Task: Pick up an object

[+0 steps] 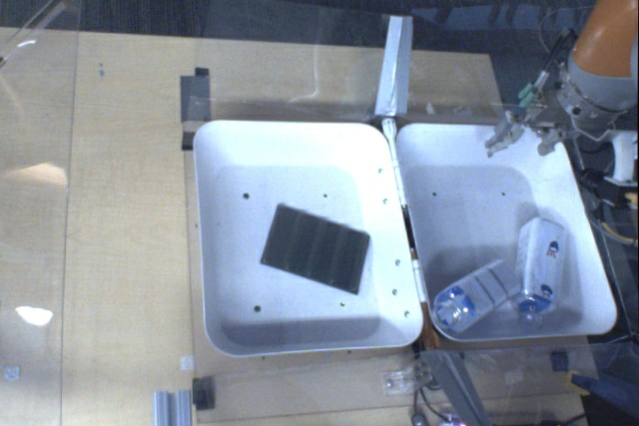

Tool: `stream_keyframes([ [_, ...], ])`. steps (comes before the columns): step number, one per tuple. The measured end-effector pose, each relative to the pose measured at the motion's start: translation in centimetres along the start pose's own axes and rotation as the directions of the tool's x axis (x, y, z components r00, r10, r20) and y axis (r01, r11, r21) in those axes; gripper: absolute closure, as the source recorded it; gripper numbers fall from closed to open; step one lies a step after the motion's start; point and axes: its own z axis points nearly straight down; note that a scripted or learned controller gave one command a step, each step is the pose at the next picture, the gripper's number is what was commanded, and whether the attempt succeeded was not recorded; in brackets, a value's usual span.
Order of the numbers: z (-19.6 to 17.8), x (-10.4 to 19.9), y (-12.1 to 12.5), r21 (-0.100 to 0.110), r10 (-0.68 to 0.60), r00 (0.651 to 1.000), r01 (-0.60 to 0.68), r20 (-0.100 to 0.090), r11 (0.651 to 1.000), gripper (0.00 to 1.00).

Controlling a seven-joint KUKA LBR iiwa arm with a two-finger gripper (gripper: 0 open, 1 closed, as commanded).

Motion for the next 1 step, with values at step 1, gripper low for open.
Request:
stream_keyframes([
  [1, -0.35, 1.38, 2.44, -0.005, 0.041, 0.999, -0.041, 0.001, 0.999, 0.0],
])
